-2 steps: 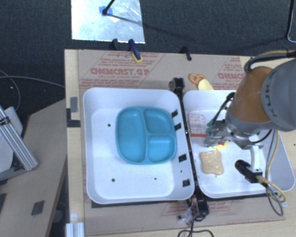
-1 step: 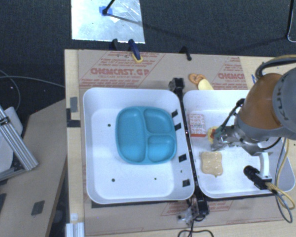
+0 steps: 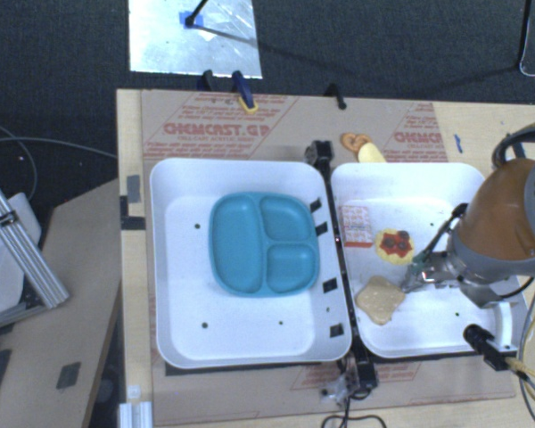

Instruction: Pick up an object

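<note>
The claw (image 3: pixel 414 279) hangs low inside the right bin (image 3: pixel 464 181), just right of the beige bread-shaped piece (image 3: pixel 380 300) and just below-right of the round red-and-yellow piece (image 3: pixel 395 245). Whether its tips are spread or pressed together cannot be told from this slanted view, and nothing shows between them, so no object counts as held.

Taking the bread-shaped piece as the landmark: the round piece lies just above it, a red-and-white card (image 3: pixel 355 225) sits above and slightly left, and the bin's dividing wall runs just to its left. The left bin (image 3: pixel 174 266), holding a blue divided plate (image 3: pixel 263 243), lies well to its left.

The bread-shaped piece looks the likeliest pick, being nearest. To do this well, the claw should probably shift left until it is centred over the piece, not its edge, and come down square. The piece lies flat and low, so a grip across its narrower width seems wise. A lift started off-centre would likely let it slip.
</note>
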